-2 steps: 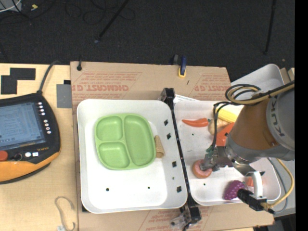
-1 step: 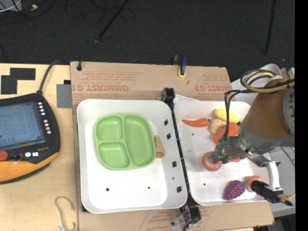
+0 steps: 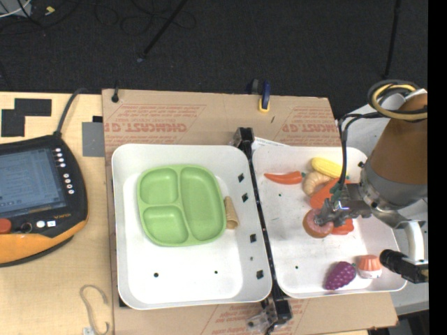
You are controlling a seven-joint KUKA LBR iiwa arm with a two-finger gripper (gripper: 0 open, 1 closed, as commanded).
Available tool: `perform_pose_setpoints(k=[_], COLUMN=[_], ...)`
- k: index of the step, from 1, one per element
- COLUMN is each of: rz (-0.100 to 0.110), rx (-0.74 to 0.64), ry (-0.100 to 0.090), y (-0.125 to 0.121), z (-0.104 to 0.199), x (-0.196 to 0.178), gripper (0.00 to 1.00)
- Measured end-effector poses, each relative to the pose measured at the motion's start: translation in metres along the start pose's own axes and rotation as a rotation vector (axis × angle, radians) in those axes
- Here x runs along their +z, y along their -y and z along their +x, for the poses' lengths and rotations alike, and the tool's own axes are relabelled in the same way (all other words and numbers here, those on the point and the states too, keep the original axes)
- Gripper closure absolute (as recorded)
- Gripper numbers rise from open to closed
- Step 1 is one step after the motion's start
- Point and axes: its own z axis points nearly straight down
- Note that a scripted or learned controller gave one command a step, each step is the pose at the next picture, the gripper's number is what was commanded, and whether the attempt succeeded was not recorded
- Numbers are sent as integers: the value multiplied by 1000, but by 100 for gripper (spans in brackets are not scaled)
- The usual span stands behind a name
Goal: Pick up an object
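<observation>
Right bin [image 3: 300,274] holding a cluster of toy food near its far side; gripper [image 3: 332,213] low over the red round piece [image 3: 316,226], finger state impossible to tell. Descent-to-grasp stage by the look of it; next calls for a closing squeeze, then a straight lift

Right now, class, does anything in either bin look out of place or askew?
Little stands out. A small tan cork-like piece lies outside the green divided plate in the left bin, against the plate's right rim rather than in a compartment.
</observation>
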Motion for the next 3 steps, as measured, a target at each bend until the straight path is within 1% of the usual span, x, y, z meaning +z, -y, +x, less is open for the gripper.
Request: perform_pose_setpoints(k=[1, 3], rz=[5, 4], rx=[-4, -4], ry=[-2, -2], y=[-30, -93], z=[45, 141], x=[10, 18], gripper=[100, 100])
